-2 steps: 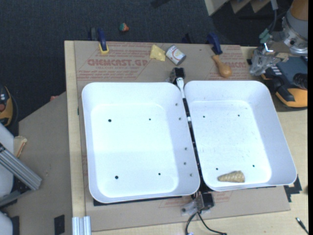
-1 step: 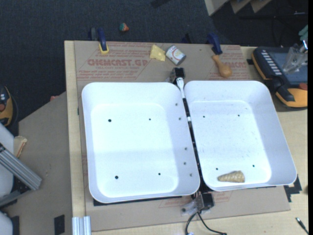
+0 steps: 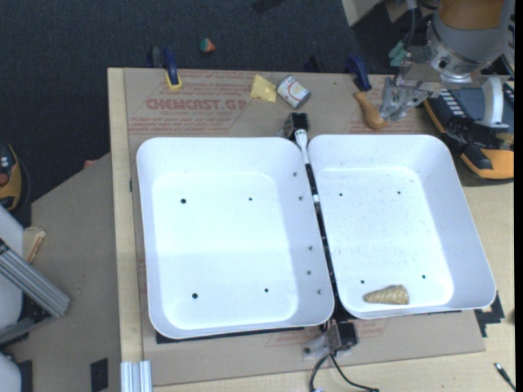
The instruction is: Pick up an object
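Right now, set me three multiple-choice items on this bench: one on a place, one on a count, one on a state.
1. Where does the tan object lie?
A. Near front edge of the right bin
B. Middle of the left bin
C. On the floor beside the bench

2. How many white bins stand on the bench?
A. One
B. Two
C. Three

3. Where is the gripper?
A. Down inside the left bin
B. Pressed on the tan object
C. Beyond the right bin's far edge, over the board, beside an orange-brown item

Answers: 1 A, the tan object rests by that bin's near wall. 2 B, two bins sit side by side. 3 C, the gripper hangs past the far rim, well apart from the tan object.
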Motion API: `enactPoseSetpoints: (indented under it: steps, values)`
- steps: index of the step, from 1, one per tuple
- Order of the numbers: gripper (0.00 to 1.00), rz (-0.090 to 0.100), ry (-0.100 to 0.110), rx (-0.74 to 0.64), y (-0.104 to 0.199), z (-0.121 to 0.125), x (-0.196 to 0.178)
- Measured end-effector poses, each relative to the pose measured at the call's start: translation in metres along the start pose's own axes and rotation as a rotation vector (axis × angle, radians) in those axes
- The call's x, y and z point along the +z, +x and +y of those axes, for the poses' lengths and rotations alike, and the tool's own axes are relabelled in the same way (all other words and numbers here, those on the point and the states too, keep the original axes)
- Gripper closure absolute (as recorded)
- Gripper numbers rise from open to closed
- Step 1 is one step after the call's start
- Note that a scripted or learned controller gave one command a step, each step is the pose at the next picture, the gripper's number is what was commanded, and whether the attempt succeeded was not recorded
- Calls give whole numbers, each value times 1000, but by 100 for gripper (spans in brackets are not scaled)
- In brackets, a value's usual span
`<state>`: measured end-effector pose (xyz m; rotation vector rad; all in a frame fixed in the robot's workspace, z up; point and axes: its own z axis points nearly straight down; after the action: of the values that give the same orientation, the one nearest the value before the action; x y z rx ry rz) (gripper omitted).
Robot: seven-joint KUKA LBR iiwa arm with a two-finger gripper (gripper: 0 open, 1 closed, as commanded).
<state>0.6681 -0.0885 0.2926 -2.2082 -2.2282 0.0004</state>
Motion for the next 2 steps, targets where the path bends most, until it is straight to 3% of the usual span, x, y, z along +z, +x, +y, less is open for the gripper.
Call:
enactPoseSetpoints:
  steps: [1, 2]
  values:
    - [100, -2, 0, 7, 28, -1, 32]
    - [100, -4, -10, 7, 35, -5, -21]
